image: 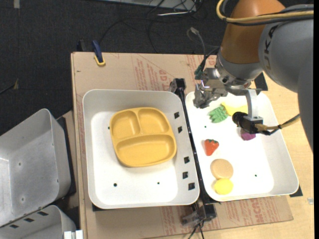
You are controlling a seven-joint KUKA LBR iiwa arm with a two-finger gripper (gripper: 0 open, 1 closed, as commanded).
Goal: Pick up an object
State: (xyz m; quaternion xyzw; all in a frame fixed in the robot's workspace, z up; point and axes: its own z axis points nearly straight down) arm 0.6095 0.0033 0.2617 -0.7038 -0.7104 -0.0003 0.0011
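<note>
The arm [279, 39] rises closest to the lens, its grey bulk and orange band covering the far right corner of the right bin [279, 178]. Below it the gripper [202, 97] hangs over that bin's far left corner, close to the wall it shares with the left bin [94, 148]. I cannot tell whether it is spread or closed, and nothing is visibly held in it.

Candidates for the pick all lie in the right bin. A green piece [218, 114] sits just beside the gripper, with a yellow piece [235, 106] touching it on the far side. A purple piece [247, 134] lies a little further right, partly under a black fitting and cable off the arm. A strawberry [211, 146] sits mid-bin, apart from the rest. A tan disc [222, 169] and a yellow ball [223, 185] touch each other near the front wall.

The likely failures:
- A straight descent here probably meets bare floor or scrapes the wall, since the gripper is off to the side of the green piece.
- Closing on the green piece may push the yellow one or catch both.
- The disc lies flat and could slip; the ball could roll.

Open room is best around the strawberry and along the bin's right half. The left bin holds a tray [143, 136] with bare floor around it.
</note>
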